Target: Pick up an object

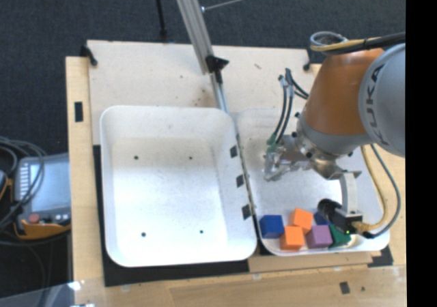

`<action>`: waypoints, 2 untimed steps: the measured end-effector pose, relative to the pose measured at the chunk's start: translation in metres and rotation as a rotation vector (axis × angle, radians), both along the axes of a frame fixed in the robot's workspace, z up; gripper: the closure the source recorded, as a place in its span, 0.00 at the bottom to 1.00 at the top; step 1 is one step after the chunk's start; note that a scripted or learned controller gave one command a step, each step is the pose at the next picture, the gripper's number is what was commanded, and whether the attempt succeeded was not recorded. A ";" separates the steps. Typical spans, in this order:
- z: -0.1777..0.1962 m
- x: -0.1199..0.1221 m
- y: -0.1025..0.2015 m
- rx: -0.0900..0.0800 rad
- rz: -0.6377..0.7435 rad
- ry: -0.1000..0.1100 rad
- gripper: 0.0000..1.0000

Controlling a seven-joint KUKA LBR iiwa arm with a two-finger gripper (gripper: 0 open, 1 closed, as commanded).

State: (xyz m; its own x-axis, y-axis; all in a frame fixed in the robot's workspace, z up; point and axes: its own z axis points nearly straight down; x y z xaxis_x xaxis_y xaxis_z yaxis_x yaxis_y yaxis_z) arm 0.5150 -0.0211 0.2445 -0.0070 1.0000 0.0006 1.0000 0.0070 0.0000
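Two white bins (171, 183) are counted. At 5 o'clock are counted: one blue block (272, 225), two orange blocks (302, 217), one purple block (319, 236), one green block (339, 236).

Even overhead light, soft focus, faint shadows.

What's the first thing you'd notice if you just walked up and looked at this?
The big grey and orange robot arm grabs your eye first, reaching in from the right over the right bin. Next, the bright little blocks huddled in that bin's near corner: a blue block, two orange blocks, a purple block and a green block. The claw hangs above and left of them.
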 end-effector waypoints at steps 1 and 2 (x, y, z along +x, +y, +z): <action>-0.007 -0.007 0.044 0.000 -0.001 0.000 1.00; 0.003 -0.010 0.096 0.002 0.002 0.000 1.00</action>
